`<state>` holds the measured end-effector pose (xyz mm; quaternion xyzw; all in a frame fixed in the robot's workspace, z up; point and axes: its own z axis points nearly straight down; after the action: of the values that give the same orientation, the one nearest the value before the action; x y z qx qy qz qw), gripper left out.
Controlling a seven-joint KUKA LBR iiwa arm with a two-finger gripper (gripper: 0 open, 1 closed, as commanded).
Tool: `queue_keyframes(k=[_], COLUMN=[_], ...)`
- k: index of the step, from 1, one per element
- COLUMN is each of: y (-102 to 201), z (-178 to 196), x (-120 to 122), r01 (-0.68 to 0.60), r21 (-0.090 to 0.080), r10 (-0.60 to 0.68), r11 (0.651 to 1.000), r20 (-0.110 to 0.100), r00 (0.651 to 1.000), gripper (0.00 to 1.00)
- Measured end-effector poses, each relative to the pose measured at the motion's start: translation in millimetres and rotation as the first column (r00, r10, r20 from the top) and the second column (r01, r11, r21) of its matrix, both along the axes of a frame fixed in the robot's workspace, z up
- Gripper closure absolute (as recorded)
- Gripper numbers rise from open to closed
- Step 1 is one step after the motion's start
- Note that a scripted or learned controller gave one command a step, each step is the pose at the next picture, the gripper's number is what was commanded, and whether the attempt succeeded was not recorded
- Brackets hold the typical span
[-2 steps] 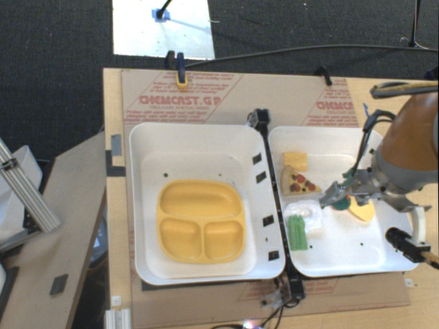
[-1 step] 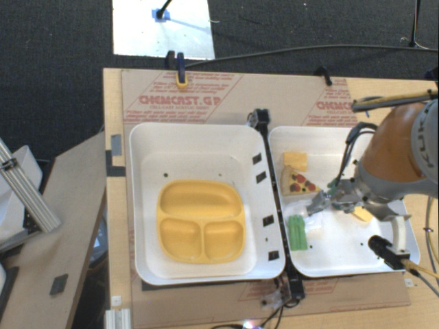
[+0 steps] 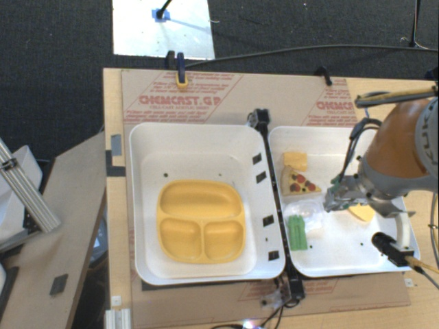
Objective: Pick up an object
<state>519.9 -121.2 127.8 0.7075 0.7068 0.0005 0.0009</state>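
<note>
You see the gripper over the right bin, between pizza slice and yellow wedge; whether it grips, you cannot tell.

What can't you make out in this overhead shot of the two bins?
Camera view:
- Pale yellow piece, right bin: the pincer covers most of it, shape unclear.
- Clear item beside the green block: too faint against white to identify.
- Arm: cut off by the right edge.
</note>
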Motion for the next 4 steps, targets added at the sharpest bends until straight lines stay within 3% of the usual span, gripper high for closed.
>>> queue_keyframes(k=[2, 4], y=[-1, 96], z=[97, 89], x=[1, 35], r01=[-0.005, -0.01], r21=[-0.001, 0.002], r10=[0.005, 0.01], r11=[1.0, 1.0], r20=[0.005, 0.0], r00=[1.0, 1.0], gripper=[1.0, 1.0])
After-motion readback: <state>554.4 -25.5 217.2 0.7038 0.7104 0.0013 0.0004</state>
